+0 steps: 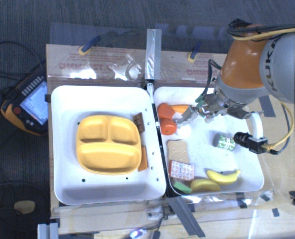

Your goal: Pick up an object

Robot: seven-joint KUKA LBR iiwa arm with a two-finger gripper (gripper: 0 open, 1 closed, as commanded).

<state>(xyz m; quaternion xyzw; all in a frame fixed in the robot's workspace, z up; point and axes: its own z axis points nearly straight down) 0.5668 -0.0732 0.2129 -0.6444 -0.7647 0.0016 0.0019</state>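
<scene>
A: Camera view, item one: pincer (183, 117), low in the right white bin (254, 180), at its upper left. Whether it is released or clenched, I cannot tell.

B: Item two: round orange-red plastic piece (166, 119), touching or just left of the pincer. Likeliest target.

A: Below the pincer: tan bread slice (178, 151), then a red-and-white patterned block (182, 171). Further off, lower right: two yellow bananas (223, 175).

B: Right of it, a small green-and-white can (225, 142).

A: Advice: centre over the orange piece, clear of the bin wall, descend straight, confirm the grip before lifting.

B: Far left, other bin: yellow compartment tray (108, 144).
</scene>
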